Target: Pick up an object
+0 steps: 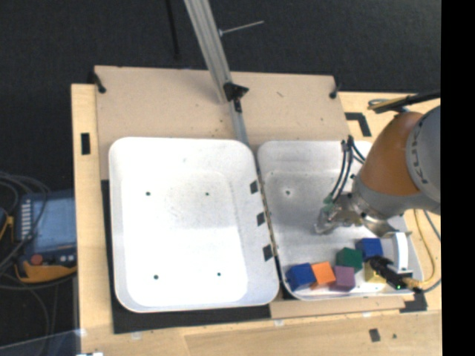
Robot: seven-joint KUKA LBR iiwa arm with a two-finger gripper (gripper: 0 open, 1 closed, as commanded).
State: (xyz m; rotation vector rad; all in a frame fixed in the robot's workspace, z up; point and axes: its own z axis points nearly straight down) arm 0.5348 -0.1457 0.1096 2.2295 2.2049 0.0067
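Camera view: two white bins (185, 150); five blocks (324, 274) in the right one; pincer (332, 221) state unclear.

The wooden bench (85, 199) bears a brown board (171, 102) toward its far edge and two shallow white bins side by side: the left bin (182, 221) and the right bin (297, 176), touching mid-bench.
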